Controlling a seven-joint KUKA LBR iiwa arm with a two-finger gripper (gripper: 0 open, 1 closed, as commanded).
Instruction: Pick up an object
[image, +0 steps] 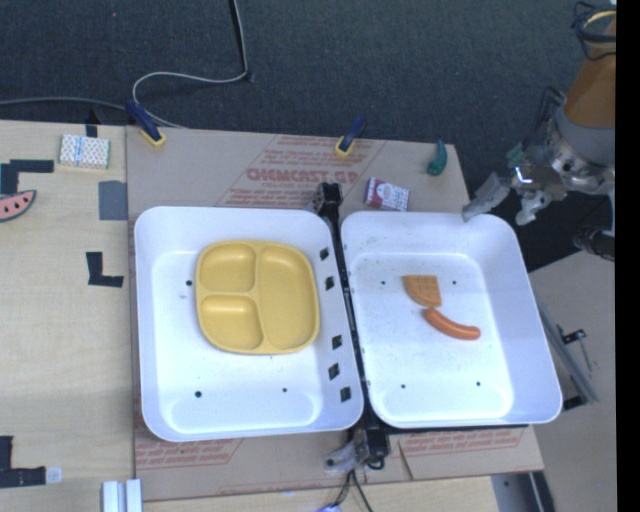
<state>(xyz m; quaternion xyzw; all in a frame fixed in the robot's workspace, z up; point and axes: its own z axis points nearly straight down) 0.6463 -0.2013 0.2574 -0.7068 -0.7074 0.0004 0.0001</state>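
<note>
Two candidates, sausage (452, 324) and orange wedge (423, 290), lie touching mid-right bin (520, 300). My claw (505, 198) hangs spread and empty at upper right, outside its rim. Risk: both are flat and adjacent, so I could nudge one or close on nothing.

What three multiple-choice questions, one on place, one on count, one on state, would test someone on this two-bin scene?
1. Where does the yellow divided plate lie?
A. left bin
B. right bin
C. on the cardboard

2. How many items lie in the right bin?
A. one
B. two
C. four

3. Where is the tool?
A. gripping the hot dog
B. pressed on the plate
C. outside the bins, beyond the right bin's far corner

Answers: 1 A, it sits in the left bin. 2 B, an orange wedge and a hot dog. 3 C, it hangs past the rim, carrying nothing.
</note>
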